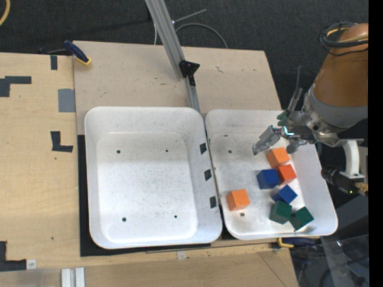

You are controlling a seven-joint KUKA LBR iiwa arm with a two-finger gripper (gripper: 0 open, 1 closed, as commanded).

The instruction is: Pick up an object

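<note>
Still at the approach step: gripper [267, 141] hanging over the right bin [239, 121], fingers spread, nothing between them. Closest target an orange block [277, 156] just beside the fingertips (others crowd it). Next: shift over it, descend, close.

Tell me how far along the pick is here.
Nothing is lifted yet. All seven blocks lie in the right bin. The gripper hangs low by the upper orange block, with nothing visibly held. Grasping and raising a block remain.
</note>
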